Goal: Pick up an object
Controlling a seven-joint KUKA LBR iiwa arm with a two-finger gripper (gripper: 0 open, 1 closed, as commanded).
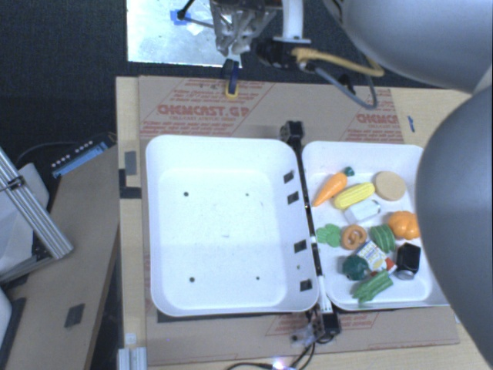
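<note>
The jaws are hanging over the far edge of the counter (192, 106), beyond both bins; whether they are open or closed cannot be told. A small blue and yellow piece (231, 81) is showing just below them. The toy foods are lying well apart from the jaws, nearer the camera and to their right, in the right bin (362, 149): a carrot (333, 186) is touching a corn cob (353, 196). The left bin (223, 206) is sitting nearer the camera than the jaws.

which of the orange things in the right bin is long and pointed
The toy carrot, lying at the upper left of the pile in the right bin. It tapers to a point, while the orange pepper-like piece near the right side is rounded and squat.
</note>
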